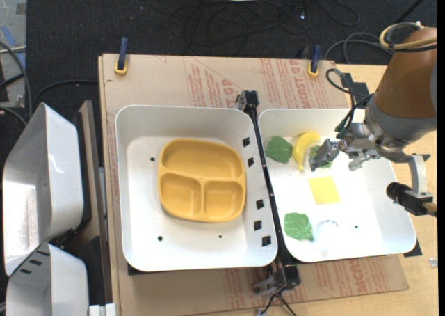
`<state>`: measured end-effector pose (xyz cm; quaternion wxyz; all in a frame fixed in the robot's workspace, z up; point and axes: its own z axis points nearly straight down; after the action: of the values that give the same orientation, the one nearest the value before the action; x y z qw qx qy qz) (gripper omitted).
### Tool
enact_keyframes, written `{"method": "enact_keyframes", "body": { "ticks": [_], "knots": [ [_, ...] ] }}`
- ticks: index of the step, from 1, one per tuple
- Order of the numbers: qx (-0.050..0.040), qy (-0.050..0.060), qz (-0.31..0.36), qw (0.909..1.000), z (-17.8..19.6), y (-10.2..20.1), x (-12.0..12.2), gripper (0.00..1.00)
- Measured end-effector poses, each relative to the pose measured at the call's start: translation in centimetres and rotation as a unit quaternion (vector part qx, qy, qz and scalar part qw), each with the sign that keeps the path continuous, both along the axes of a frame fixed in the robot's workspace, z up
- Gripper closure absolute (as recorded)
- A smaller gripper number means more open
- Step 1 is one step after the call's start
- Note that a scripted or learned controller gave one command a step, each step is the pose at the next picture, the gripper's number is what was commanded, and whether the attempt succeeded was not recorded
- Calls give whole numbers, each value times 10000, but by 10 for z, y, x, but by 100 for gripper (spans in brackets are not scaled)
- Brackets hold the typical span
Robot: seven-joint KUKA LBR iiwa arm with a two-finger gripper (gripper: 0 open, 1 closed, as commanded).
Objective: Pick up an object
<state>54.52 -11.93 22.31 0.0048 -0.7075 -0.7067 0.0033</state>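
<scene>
The right bin (389, 234) holds a yellow banana-shaped piece (304, 147), a green lump (279, 149) to its left, a flat yellow square (324, 190), a second green piece (298, 226) near the front and a small clear ring (327, 225). My gripper (327, 152) hangs low over the bin's back half, just right of the banana-shaped piece and above the yellow square. I see nothing held in it.
The left bin (135, 189) carries a yellow divided tray (202, 179). A black divider (262, 168) with clips runs between the bins. Blue and yellow clamps (122, 56) hold the cardboard base at the back. White containers (38, 168) stand off the bench to the left.
</scene>
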Motion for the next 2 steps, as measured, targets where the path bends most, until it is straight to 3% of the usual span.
{"method": "enact_keyframes", "body": {
  "ticks": [1, 2],
  "knots": [
    [-8, -52, 10, 10000, 5, 0, 2, 0],
    [-9, -33, -6, 10000, -40, -6, 1, 0]
  ]
}}
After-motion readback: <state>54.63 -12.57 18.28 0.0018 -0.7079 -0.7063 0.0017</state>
